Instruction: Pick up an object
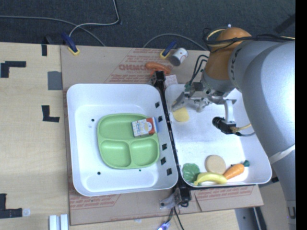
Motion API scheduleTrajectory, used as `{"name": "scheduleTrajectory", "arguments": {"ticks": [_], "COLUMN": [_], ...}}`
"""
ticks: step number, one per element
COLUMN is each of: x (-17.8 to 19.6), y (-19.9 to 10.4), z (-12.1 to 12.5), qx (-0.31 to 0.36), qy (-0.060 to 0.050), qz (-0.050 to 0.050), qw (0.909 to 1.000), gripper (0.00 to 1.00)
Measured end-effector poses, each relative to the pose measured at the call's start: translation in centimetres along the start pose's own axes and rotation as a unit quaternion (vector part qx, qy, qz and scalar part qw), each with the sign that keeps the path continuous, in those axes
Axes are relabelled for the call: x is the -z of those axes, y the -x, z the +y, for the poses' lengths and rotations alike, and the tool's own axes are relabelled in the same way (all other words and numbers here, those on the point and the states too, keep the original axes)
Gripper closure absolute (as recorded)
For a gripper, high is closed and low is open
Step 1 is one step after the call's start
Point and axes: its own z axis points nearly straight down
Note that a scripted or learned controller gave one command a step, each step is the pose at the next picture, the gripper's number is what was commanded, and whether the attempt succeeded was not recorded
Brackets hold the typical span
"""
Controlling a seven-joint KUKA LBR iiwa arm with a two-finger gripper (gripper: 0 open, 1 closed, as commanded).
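**Low over the yellow piece, grasp unconfirmed**

From the camera view, my gripper [188,101] hangs over the right bin [261,169], just above a pale yellow piece [181,115] lying close to that bin's left wall. How wide my jaws stand I cannot tell, and nothing shows between them. My worry: the piece sits so near the wall that a finger may strike it, or nudge the piece away.

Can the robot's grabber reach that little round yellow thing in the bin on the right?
Probably yes. The gripper hangs just above the small round pale-yellow piece, and nothing lies over it; the other toy food sits far off at the right-hand white bin's near edge.
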Motion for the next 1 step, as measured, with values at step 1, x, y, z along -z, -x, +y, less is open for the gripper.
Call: {"name": "scheduleTrajectory", "arguments": {"ticks": [1], "x": [-0.01], "y": [-0.13], "z": [0.29], "qx": [0.000], "qy": [-0.001], "qz": [0.000], "qw": [1.0000], "gripper": [0.00]}}
